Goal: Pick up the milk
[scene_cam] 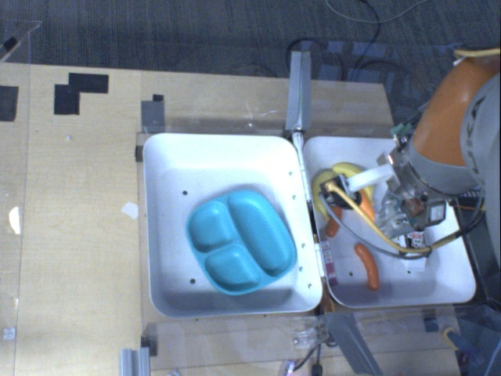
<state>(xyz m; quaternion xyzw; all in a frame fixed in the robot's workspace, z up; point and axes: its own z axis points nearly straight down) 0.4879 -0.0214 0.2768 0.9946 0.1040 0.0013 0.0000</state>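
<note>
My gripper (395, 219) hangs low over the middle of the right bin (450, 282), with the grey wrist and orange band above it at the right. Just below the gripper a small white thing with dark print (414, 242) peeks out; it may be the milk, and most of it is hidden by the gripper. I cannot tell whether anything sits in the gripper.
In the right bin a yellow banana (345, 170) lies at the back left, an orange carrot (362, 207) beside it, and a reddish sausage (368, 265) near the front. The left bin (156, 210) holds a blue divided plate (241, 241).
</note>
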